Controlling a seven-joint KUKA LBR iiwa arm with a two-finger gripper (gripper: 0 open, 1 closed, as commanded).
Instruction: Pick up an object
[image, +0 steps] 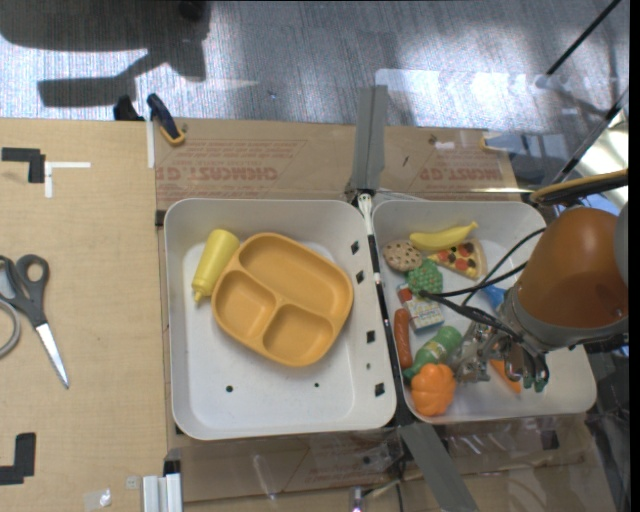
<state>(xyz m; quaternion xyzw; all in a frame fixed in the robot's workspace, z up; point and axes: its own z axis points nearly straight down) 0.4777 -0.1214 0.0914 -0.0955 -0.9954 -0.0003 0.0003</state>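
Gripper (492, 352) just beside green bottle (440, 349)

The arm (575, 275) was extended in from the right, its orange band turned toward the camera. The wrist was angled downward and to the left. The gripper (490, 355) was positioned low, with black cables routed along the wrist.
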